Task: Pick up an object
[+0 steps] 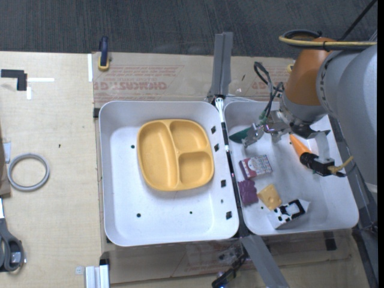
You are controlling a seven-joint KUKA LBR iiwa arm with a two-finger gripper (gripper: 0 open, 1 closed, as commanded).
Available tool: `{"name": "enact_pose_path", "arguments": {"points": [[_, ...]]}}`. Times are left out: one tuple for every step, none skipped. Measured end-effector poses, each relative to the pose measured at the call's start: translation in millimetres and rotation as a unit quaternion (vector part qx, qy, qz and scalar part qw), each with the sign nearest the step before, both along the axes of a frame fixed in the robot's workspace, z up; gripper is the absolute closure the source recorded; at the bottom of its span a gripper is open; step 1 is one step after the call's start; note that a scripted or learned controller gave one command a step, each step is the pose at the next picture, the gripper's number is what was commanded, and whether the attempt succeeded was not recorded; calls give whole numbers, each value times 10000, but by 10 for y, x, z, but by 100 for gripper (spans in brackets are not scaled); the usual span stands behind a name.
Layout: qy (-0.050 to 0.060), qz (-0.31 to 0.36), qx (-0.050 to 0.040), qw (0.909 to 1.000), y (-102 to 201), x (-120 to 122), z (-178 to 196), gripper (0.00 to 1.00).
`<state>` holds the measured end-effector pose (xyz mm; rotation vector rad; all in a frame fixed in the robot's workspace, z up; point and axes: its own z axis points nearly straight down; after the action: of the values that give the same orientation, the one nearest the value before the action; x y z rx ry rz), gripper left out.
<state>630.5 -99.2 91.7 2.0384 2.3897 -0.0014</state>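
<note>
Hovering over a dark green object (239,135), the claw (259,131); its grip state unclear.

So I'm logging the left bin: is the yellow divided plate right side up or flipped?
Right side up: the yellow divided plate shows its three hollow compartments and raised rim facing the camera.

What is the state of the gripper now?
Gripper: over the right bin, near a green object; open or closed cannot be told.
</note>
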Motion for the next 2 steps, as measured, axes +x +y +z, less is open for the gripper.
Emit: {"name": "enact_pose_path", "arguments": {"points": [[12,-461,2,9989,-144,-884,-7,0],[5,-1125,-4,9936,-193,-177,-3,0]]}}
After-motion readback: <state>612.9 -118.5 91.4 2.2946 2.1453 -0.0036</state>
